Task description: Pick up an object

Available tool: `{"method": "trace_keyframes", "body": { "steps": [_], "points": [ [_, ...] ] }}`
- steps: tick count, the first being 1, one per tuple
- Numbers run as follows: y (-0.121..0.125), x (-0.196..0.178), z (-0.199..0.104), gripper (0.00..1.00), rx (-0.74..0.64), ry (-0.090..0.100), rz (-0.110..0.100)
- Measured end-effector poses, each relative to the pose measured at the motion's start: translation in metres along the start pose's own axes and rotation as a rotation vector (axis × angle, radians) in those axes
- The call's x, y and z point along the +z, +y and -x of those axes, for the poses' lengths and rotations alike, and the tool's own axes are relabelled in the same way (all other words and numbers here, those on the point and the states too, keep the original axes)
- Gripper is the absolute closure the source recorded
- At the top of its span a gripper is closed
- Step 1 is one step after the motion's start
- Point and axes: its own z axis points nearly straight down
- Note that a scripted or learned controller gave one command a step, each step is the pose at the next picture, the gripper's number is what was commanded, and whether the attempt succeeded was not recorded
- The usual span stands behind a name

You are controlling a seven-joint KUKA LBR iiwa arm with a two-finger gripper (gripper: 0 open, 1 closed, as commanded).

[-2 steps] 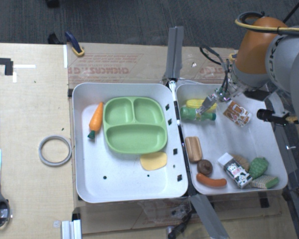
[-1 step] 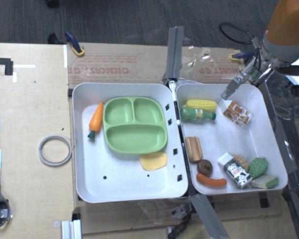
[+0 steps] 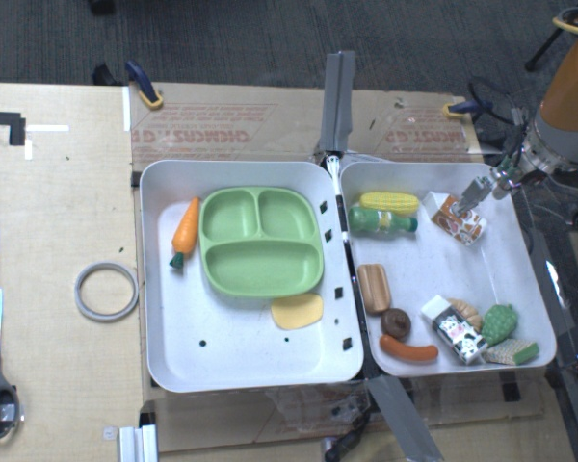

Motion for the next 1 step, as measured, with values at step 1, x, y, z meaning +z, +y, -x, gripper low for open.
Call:
{"method": "trace_keyframes", "body": {
  "steps": [1],
  "points": [
    [-0.0086, -0.0685, 0.0018, 0.0, -0.001, -0.002, 0.002]
  ]
}}
